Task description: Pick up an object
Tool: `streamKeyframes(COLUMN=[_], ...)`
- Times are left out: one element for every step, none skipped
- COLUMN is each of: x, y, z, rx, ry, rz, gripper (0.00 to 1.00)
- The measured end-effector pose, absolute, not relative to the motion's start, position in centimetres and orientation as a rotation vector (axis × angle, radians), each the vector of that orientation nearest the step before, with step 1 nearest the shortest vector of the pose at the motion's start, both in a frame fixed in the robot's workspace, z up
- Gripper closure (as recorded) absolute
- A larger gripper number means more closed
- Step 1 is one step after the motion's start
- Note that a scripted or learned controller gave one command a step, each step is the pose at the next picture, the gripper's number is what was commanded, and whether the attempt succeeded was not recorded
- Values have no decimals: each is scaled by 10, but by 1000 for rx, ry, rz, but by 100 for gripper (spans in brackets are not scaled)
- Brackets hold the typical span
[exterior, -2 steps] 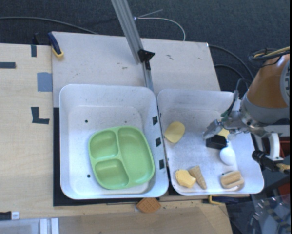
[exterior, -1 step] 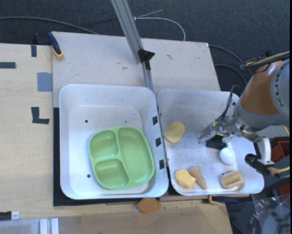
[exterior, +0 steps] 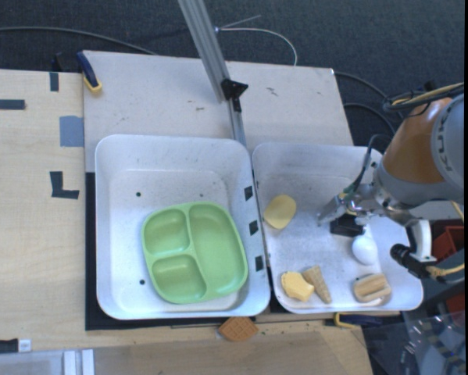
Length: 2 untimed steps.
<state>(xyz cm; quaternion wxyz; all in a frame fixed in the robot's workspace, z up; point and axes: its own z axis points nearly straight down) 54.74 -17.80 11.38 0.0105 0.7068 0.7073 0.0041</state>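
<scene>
The right bin [exterior: 312, 158] holds several small things. A pale yellow round piece [exterior: 280, 211] lies near its left wall. Along the front wall lie a yellow lump [exterior: 297, 286], a tan cone [exterior: 319, 283] and a brown bread-like piece [exterior: 370, 287]. A white egg [exterior: 365, 249] sits toward the right side. My gripper [exterior: 335, 208] hangs low over the middle of this bin, right of the yellow round piece and up-left of the egg. I see nothing held in it.
The left bin [exterior: 116, 162] holds a green divided plate [exterior: 194, 251]. A brown waffle-like piece [exterior: 236, 329] lies on the bench in front of the bins. A slanted metal pole [exterior: 210, 45] ends at the bins' shared back edge.
</scene>
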Motion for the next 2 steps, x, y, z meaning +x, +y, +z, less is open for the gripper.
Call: streamKeyframes(x=[548,543], y=[-178,-181], z=[123,183], rx=[2203,2217], ry=[2207,2220], rz=[13,3], gripper=[100,100])
